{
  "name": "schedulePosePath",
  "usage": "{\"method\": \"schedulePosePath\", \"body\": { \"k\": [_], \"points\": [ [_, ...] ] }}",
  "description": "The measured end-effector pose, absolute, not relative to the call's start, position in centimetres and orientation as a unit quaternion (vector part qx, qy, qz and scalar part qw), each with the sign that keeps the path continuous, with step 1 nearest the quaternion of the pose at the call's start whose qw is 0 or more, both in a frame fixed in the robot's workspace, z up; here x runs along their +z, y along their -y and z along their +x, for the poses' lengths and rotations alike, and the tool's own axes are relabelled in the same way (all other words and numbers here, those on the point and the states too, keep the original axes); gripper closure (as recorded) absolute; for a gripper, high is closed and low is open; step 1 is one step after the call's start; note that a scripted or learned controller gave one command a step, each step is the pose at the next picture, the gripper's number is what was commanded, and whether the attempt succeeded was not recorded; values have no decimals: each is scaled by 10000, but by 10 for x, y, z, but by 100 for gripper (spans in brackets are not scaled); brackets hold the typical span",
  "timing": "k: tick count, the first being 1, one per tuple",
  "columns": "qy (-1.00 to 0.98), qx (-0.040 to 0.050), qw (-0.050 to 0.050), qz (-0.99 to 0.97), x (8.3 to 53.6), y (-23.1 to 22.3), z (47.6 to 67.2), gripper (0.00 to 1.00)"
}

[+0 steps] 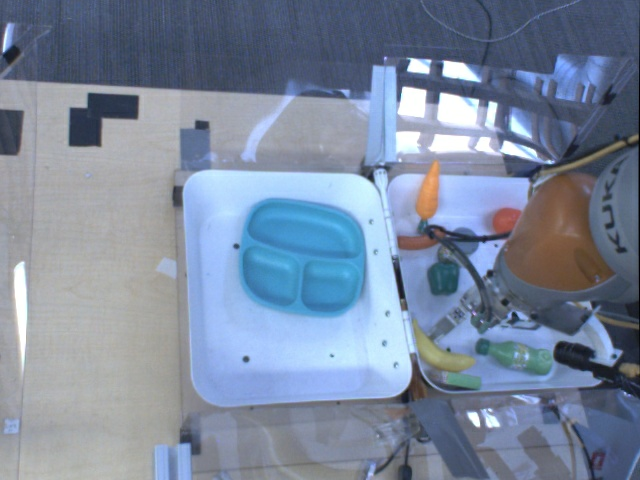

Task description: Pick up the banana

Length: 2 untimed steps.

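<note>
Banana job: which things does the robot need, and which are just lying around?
For the job:
banana, in the right bin
gripper, just above the banana

Just lying about:
carrot
green bottle
small dark green thing
red thing
blue divided tray in the left bin

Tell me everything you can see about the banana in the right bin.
The banana is yellow, curved and unpeeled, with a smooth skin. It lies flat in the right bin, in its near left corner, close along the left wall. A small green piece lies just beside it. The claw hangs above and to its right, apart from it.
</note>
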State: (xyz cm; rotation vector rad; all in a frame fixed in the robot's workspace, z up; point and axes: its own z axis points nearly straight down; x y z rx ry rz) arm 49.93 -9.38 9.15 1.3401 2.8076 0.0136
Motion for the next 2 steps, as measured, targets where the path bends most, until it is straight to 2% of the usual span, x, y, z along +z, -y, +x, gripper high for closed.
{"method": "schedulePosePath", "body": {
  "k": [1, 2],
  "points": [
    [-9026, 51, 103, 4304, 99, 92, 499, 100],
    [-9022, 59, 106, 4312, 107, 91, 502, 100]
  ]
}}
